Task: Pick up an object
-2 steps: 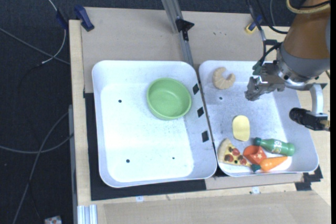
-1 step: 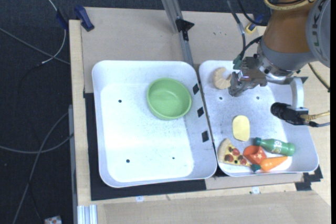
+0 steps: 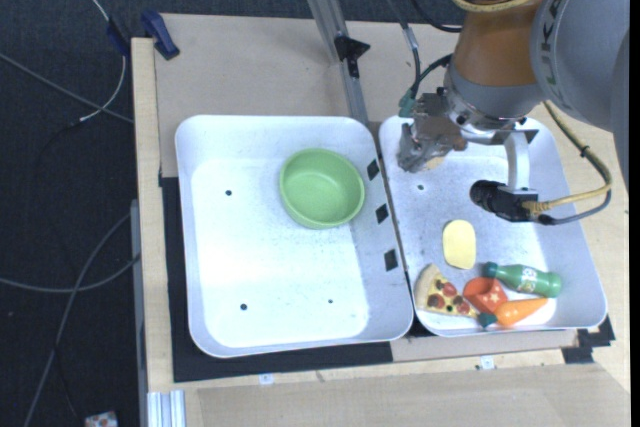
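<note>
I see the arm point(image 3: 540, 25) entering from the upper right of the frame, its orange band directly above the wrist. The end effector point(image 3: 418, 155) sits over the upper left corner of the right bin point(image 3: 580, 260), close to the divide between the two bins. I cannot tell how far it is open, and I see nothing between its tips.

The candidate objects lie in the lower part of the right bin, well apart from the end effector:
- a pale yellow piece point(image 3: 459, 244), nearest to it, lower in the frame
- a pizza slice point(image 3: 440, 293) at the lower left of the group
- a red piece point(image 3: 483, 295) just beside the pizza slice
- a green bottle point(image 3: 523, 278) lying on its side
- an orange carrot point(image 3: 518, 312) along the bin's lower edge

The left bin point(image 3: 230, 265) holds a green bowl point(image 3: 321, 187), upright, in its upper right area.

Both bins rest on the desk point(image 3: 240, 65). A black fitting point(image 3: 505, 200) with a yellow cable hangs over the right bin, right of the end effector
</note>
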Controlling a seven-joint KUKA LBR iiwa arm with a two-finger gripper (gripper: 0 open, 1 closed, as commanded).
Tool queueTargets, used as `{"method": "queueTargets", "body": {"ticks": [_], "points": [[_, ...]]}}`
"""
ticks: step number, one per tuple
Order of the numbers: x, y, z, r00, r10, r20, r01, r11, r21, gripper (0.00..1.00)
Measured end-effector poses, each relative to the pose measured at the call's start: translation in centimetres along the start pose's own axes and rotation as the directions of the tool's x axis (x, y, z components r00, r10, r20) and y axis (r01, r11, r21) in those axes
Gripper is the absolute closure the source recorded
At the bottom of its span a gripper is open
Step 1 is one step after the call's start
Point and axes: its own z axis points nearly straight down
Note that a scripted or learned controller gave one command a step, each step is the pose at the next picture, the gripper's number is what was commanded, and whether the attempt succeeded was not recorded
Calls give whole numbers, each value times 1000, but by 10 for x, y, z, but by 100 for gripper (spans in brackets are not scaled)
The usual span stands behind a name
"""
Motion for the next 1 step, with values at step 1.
{"method": "queueTargets", "body": {"ticks": [1], "points": [[55, -1, -6, 1000, -1, -1, 1, 1000, 0, 100]]}}
